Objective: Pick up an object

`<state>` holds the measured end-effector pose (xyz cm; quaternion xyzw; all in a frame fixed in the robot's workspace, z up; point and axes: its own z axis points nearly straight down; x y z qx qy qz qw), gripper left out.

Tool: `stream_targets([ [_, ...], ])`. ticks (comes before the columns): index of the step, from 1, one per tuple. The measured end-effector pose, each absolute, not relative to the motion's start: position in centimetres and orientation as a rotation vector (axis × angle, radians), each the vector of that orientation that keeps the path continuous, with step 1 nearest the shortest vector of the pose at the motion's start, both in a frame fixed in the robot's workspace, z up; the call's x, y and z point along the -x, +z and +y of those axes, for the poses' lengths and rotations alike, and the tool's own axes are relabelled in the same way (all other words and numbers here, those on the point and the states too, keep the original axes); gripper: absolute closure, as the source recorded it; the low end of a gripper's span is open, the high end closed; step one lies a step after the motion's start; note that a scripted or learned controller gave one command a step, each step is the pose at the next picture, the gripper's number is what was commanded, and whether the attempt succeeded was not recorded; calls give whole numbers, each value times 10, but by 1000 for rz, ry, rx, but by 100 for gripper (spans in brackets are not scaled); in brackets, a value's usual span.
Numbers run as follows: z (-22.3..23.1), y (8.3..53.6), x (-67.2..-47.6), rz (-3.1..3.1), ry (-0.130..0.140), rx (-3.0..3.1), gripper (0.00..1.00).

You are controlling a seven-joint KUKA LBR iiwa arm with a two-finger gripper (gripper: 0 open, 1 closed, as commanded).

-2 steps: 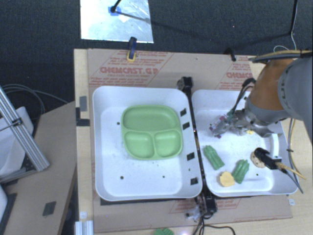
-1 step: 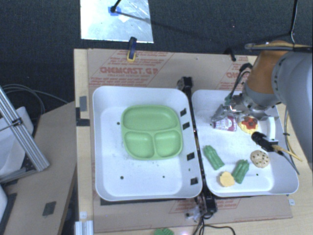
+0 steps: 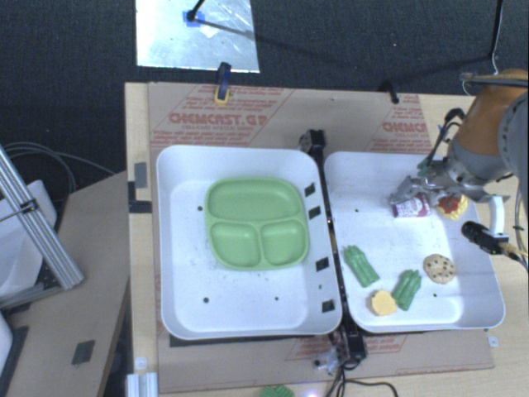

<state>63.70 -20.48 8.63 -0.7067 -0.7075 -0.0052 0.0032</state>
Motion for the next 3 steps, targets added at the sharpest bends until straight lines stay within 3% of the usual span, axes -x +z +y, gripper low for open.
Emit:
stream_targets([
  [1, -200, 97, -639, -2232, -16, 2207, 100],
  [3, -92, 130, -566, -2228, -2, 2212, 100],
])
